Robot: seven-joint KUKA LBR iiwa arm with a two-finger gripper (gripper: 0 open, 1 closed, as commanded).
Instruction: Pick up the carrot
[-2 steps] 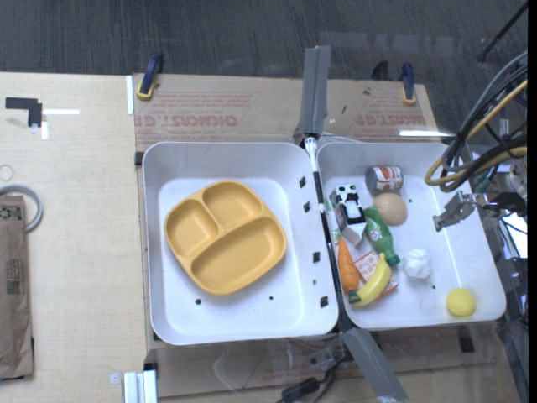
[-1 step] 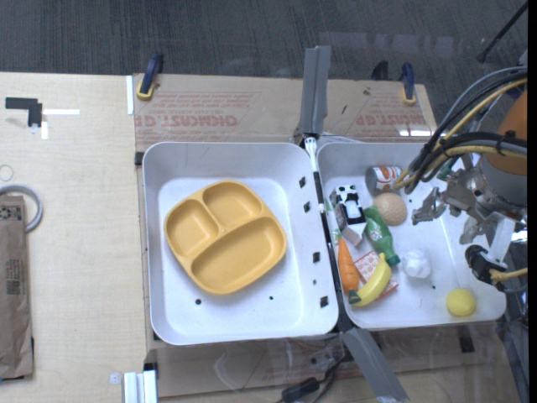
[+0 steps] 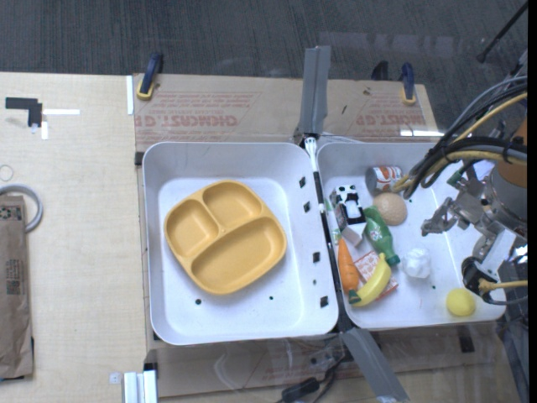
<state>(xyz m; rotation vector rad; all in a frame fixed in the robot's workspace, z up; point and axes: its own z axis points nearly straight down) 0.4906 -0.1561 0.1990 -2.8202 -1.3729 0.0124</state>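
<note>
Right bin (image 3: pixel 436 309): carrot (image 3: pixel 346 264) by left wall; end effector (image 3: pixel 485 250) well apart, finger state unclear.

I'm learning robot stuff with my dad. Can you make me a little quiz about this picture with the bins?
1. True or false: the carrot lies in the same bin as the yellow plate.
2. Which thing touches the carrot's lower end? A) lemon B) banana C) can
3. Fill in: the gripper is over the ____ bin.

Key
1. False. The carrot is in the right bin, against its left wall; the plate is in the left bin.
2. B
3. right
</note>
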